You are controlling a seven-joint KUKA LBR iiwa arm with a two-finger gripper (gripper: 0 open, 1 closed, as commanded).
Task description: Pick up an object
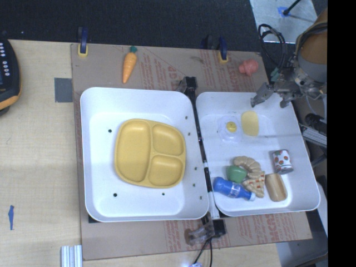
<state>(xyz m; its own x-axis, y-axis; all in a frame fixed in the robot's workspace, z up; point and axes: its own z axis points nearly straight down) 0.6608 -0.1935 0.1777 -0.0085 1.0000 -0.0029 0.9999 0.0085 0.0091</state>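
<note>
Hovering our two-finger gripper (274, 93) with its fingers spread and holding nothing over the far right corner of the right white bin (311, 202), we are eyeing the pale yellow rounded plastic block (250, 123) lying just nearward and leftward, long axis running far-to-near, smooth and flat.

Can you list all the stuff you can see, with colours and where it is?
bins: 2, white, side by side on the bench
tray: 1, yellow, in left bin
block: 1, pale yellow, right bin, top
egg: 1, clear-white with yolk, beside block
can: 1, red and white, right bin
bread: 1, tan, right bin bottom
bottle: 1, blue, right bin bottom
carrot: 1, orange, above left bin
pink toy: 1, above right bin
end effector: 1, grey, over right bin's top edge
</note>
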